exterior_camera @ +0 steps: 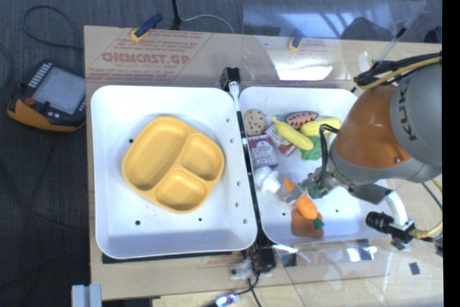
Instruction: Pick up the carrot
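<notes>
1. Where the right bin's point(345, 226) front wall runs, the carrot point(307, 216) lies just inside it: an orange body with a bit of green at its lower end, resting on the white floor.
2. The pincer point(314, 187) hangs just above the carrot's upper end, very close to it. Whether its tips touch the carrot, or how far they stand apart, cannot be told from this angle.
3. Just left of the pincer lie a small orange piece point(288, 185) and a white lump point(270, 184).
4. Farther up and left of the pincer are a red packet point(263, 152), a speckled cookie point(253, 121), a banana point(292, 134) and a yellow toy point(318, 127) beside it.
5. The arm point(374, 136), grey with an orange band, rises to the right of the pincer.
6. Well to the left of the pincer, in the left bin point(108, 226), sits a yellow divided plate point(172, 163).
</notes>
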`<state>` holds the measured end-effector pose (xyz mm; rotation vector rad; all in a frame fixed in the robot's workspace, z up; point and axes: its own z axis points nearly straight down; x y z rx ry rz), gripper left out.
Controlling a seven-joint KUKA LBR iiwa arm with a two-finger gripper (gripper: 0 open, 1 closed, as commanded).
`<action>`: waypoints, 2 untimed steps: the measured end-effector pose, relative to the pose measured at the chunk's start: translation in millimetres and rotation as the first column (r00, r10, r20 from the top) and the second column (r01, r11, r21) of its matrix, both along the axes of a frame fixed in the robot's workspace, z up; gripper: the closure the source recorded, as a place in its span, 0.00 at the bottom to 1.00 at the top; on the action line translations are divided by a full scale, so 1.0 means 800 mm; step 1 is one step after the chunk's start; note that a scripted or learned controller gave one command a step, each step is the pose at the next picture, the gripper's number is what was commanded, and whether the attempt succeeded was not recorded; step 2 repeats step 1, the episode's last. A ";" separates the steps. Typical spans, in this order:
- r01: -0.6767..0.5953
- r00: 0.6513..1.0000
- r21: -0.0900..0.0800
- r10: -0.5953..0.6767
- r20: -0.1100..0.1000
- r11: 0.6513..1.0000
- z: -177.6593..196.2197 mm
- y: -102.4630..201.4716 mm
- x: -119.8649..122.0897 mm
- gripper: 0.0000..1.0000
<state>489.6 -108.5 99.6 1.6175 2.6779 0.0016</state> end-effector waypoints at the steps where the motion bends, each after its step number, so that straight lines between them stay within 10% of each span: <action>1: 0.267 0.964 0.005 -0.267 -0.016 0.964 0.103 0.114 -0.006 1.00; 2: 0.267 0.964 0.005 -0.267 -0.016 0.964 0.103 0.114 -0.006 1.00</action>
